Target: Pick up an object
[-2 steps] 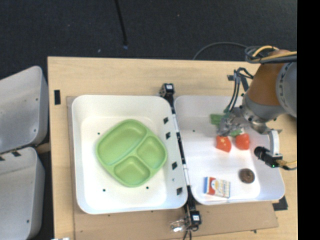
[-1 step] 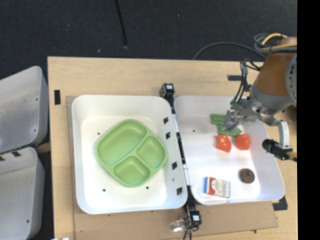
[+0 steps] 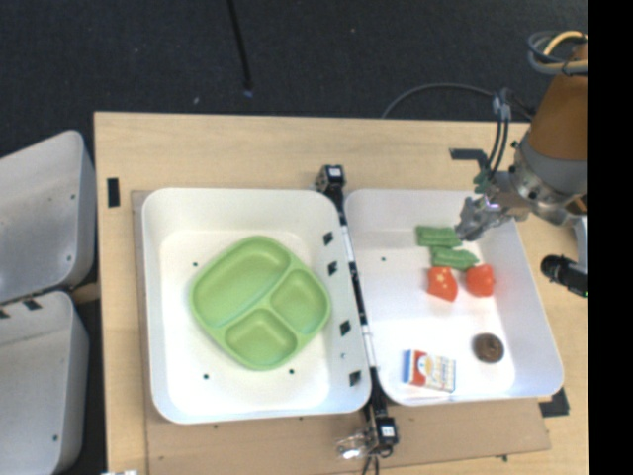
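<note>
Hand (image 3: 473, 220) hovered over right bin (image 3: 396, 364) | grip state unreadable | green pieces (image 3: 445, 246) just below-left | tomatoes (image 3: 461, 282) beyond

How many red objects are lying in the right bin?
2. One red object lies near the middle of the right bin, just below the green pieces. The other red object lies beside it, toward the arm. The gripper might hide something small.

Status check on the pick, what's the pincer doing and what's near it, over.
Pincer low in the right bin, at the green pieces. Nothing seen held. Two red pieces just beside them; small carton and brown disc apart, nearer the front.
</note>
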You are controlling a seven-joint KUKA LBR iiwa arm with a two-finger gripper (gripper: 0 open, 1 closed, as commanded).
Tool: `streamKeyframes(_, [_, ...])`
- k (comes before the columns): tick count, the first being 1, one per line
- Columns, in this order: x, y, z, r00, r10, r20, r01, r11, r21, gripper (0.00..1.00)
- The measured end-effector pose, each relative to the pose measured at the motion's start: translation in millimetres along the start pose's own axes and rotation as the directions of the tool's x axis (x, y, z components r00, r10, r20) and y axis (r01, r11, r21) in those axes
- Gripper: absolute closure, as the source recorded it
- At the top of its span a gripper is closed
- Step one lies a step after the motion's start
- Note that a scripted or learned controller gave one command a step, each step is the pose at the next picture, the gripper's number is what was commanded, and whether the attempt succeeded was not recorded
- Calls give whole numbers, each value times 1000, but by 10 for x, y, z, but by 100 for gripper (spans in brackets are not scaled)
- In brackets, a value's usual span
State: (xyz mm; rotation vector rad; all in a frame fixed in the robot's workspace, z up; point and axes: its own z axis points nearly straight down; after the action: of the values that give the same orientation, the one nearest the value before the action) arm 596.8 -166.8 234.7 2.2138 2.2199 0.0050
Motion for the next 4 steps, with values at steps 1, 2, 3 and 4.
streamKeyframes(1, [-17, 13, -515, 1000, -1, 0, 1, 1000, 1, 100])
streamKeyframes(2, [517, 4, -533, 1000, -4, -3, 4, 1000, 6, 100])
streamKeyframes(3, [1061, -62, -343, 1000, -3, -2, 3, 1000, 7, 100])
streamKeyframes(4, [1578, -198, -360, 1000, -3, -3, 4, 1000, 7, 100])
